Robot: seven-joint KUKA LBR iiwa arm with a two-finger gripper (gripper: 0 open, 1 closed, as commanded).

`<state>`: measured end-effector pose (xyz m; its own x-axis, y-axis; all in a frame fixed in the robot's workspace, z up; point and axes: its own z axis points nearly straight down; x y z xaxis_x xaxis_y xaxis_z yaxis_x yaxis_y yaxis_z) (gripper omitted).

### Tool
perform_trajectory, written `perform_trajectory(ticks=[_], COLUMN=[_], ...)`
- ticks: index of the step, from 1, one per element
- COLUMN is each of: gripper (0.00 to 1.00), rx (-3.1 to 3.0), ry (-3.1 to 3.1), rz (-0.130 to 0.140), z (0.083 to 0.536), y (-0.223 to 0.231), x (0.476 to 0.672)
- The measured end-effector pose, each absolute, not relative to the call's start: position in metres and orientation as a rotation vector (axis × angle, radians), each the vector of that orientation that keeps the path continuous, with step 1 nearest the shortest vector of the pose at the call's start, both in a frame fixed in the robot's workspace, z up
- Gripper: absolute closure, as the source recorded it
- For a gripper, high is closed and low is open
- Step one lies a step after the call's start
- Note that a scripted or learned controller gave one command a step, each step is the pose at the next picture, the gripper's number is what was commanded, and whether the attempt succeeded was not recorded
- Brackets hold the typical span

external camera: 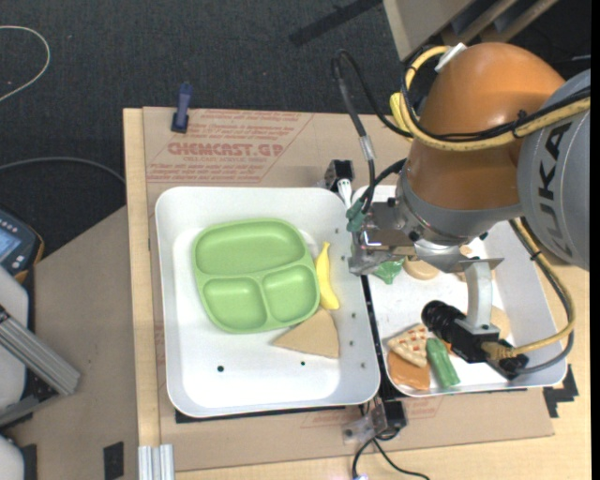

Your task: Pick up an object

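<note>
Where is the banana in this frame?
The banana lies in the left bin, against the right edge of the green divided tray, just above the tan wedge.

Dark grey carpet floor (234, 56) across the top and left, evenly lit, no hard shadows. Thin pale cable (33, 42) looped on it at upper left, another thin cable (66, 164) curving in lower down. Tan bench (234, 141) sheeted in cardboard with red printed lettering, a small blue clip (181, 108) at its upper left corner. Black device with a blue screen (14, 246) at the left edge. Grey metal rail (37, 356) slanting below it. Beige furniture corner (441, 23) at top right.
</note>
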<state>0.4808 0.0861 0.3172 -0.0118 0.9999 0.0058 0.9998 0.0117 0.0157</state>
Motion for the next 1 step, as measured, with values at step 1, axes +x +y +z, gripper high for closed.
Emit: perform_trajectory(ticks=[1], gripper=[1.0], rx=[2.214], ry=[2.22], rz=[0.017], z=[0.4021], y=[0.0872], x=[0.4804])
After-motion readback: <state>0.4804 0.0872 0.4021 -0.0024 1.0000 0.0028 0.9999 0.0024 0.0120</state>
